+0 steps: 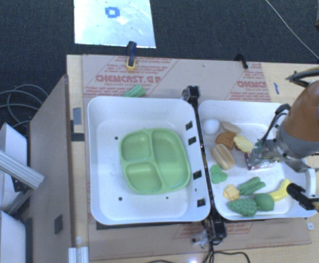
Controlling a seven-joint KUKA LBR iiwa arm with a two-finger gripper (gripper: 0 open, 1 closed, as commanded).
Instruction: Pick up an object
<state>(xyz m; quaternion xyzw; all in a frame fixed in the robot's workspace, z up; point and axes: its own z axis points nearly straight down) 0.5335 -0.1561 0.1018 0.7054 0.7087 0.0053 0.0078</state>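
The right bin (257, 109) holds several toy foods: a white egg (211, 126), a tan slice (230, 127), a brown roll (224, 139), a yellow piece (243, 143), a hot dog bun (222, 156), a green leaf (219, 174), a small yellow block (231, 192), green pods (250, 186), broccoli (243, 206), a green round fruit (264, 201) and a banana (280, 190). My gripper (256, 160) is low in this bin, just right of the bun and below the yellow piece. Nothing clearly shows in its grasp.
The left bin (104, 147) bears a green divided plate (154, 160). A black divider with clips (198, 147) runs between the bins. A small green thing (134, 91) lies on the cardboard behind the left bin.
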